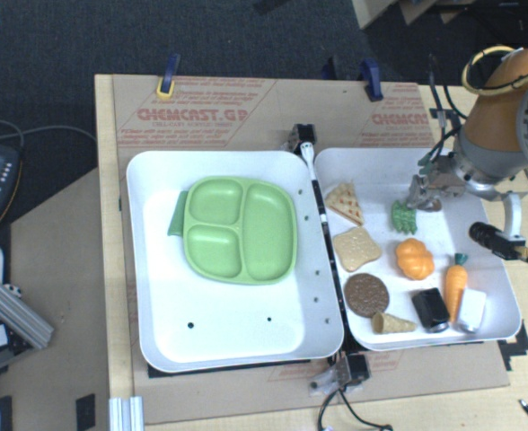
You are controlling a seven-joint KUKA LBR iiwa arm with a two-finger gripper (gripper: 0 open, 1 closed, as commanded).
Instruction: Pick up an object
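Note:
My gripper [424, 196] hangs low over the back of the right bin [372, 164], just above and right of a green broccoli piece [404, 216]. Below the broccoli sits an orange pumpkin-shaped toy [414, 259]. Spread over the right bin are a pizza slice [345, 202], a tan bread slice [356, 248], a brown round patty [366, 294], a cone-shaped wedge [393, 323], a black block [431, 309], a carrot [455, 285] and a white block [472, 309]. I see nothing between the fingers.
The left bin [156, 268] holds a green divided plate [241, 230]. A black clamp [303, 138] sits where the bins meet at the back. The arm's orange band [502, 115] and grey wrist stand over the right bin's far right corner.

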